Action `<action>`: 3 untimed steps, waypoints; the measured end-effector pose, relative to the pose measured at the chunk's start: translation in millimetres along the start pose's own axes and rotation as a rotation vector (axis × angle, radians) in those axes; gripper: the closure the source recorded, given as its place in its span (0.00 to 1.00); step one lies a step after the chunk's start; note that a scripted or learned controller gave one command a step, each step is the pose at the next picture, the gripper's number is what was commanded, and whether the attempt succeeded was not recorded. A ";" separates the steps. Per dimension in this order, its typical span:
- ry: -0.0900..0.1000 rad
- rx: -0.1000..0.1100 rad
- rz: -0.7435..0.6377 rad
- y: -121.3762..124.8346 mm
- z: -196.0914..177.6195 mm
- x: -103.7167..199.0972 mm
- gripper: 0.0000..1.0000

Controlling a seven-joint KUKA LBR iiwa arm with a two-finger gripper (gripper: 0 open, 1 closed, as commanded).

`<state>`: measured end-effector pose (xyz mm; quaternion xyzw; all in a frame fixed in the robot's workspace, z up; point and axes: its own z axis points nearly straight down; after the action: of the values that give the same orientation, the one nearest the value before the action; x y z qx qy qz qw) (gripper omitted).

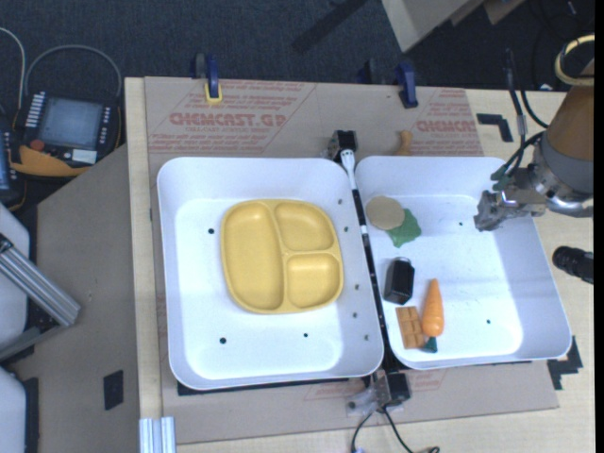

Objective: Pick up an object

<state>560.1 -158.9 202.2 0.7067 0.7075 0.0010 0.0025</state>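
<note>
My gripper hangs over the upper right part of the right bin, with nothing seen between its fingers. Well to its left a round tan disc lies against a green piece. Further toward the front lie a black block, an orange carrot and a small brown ridged piece. All of these sit in the left half of the right bin, apart from the gripper.
The left bin holds a yellow three-compartment plate. A black strip runs along the seam between the bins. Blue clamps stand at the bench's back edge. The arm's wrist fills the right edge.
</note>
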 end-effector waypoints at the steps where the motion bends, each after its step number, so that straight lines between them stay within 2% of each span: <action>1: 0.000 0.000 0.000 1.3 -38.3 -0.2 1.00; 3: 0.003 0.001 -0.005 33.8 -48.4 95.8 1.00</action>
<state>593.5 -63.0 250.6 0.7048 0.7094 0.0016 0.0010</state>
